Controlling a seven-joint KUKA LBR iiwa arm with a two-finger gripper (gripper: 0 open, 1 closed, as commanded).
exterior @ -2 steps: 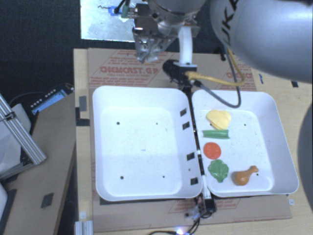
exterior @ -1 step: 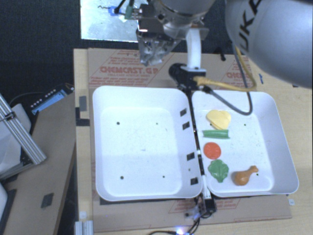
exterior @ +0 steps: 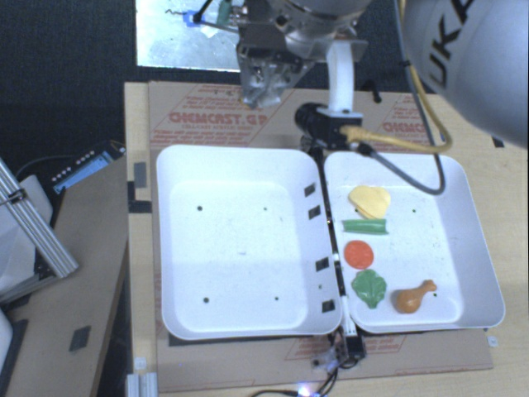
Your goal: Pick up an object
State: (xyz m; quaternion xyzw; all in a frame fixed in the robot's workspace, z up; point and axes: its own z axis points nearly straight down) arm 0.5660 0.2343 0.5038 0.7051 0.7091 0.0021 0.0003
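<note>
The right bin (exterior: 463, 222) holds several small toy foods in a column along its left side: a yellow piece (exterior: 369, 199), a green bean-like stick (exterior: 364, 227), a red round slice (exterior: 359, 255), a green leafy piece (exterior: 369, 288) and a brown drumstick (exterior: 412, 296). My gripper (exterior: 263, 81) hangs high above the bench, over the cardboard behind the left bin, well away from the toys. Nothing shows between its fingers.
The left bin (exterior: 240, 238) lies beside the right one, joined by a black hinge strip (exterior: 326, 238). Cardboard sheeting (exterior: 207, 118) sits under both bins. A metal rail (exterior: 33, 230) and a small blue device (exterior: 83, 165) lie off the bench at left.
</note>
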